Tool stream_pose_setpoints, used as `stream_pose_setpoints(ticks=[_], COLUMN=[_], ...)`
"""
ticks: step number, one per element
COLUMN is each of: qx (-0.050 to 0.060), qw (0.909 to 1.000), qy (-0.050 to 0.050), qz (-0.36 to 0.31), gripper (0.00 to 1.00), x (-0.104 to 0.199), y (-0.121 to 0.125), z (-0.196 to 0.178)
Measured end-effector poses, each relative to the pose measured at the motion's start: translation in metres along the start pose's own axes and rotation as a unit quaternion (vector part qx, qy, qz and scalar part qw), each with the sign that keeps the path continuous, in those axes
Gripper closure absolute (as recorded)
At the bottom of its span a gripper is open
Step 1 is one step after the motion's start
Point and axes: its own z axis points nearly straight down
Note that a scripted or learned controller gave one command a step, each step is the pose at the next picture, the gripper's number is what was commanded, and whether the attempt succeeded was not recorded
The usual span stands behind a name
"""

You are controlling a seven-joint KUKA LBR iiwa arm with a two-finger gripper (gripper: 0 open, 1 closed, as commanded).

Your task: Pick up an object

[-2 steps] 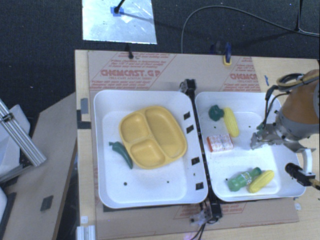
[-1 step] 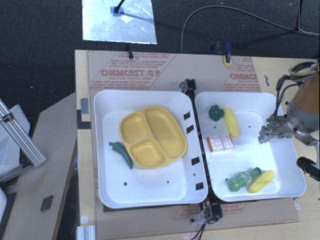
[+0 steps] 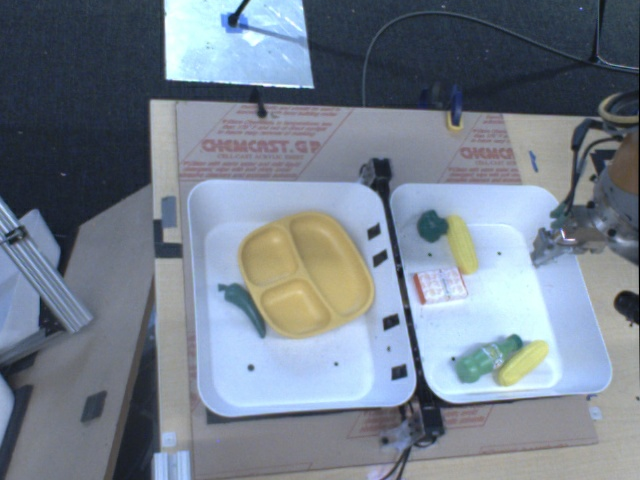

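The right bin [image 3: 580, 308] holds a dark green toy [image 3: 432, 226] beside a yellow corn cob [image 3: 461, 243] at its far left. A red and white box [image 3: 441, 287] lies below them. A green bottle [image 3: 487, 359] and a yellow piece [image 3: 523, 362] rest side by side at the front. My gripper [image 3: 550, 246] hangs over the bin's far right edge, apart from all of these objects, with nothing seen in it.
The left bin [image 3: 215, 368] carries a yellow divided plate [image 3: 305, 273] and a green pepper [image 3: 243, 306] at the plate's left. A black hinge strip [image 3: 395, 288] runs between the bins. Cables trail behind the bench at the back right.
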Motion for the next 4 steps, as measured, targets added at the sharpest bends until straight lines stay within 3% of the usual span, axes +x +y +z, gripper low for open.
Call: stream_pose_setpoints(ticks=[1, 2, 4], qx=[0.000, 0.003, 0.003], qw=[1.0000, 1.0000, 1.0000], qy=[0.000, 0.002, 0.002], qz=[0.000, -0.001, -0.003], gripper=[1.00, 1.00, 1.00], x=[-0.001, 0.042, 0.156], y=[0.002, 0.004, 0.017], z=[-0.051, -0.046, -0.047])
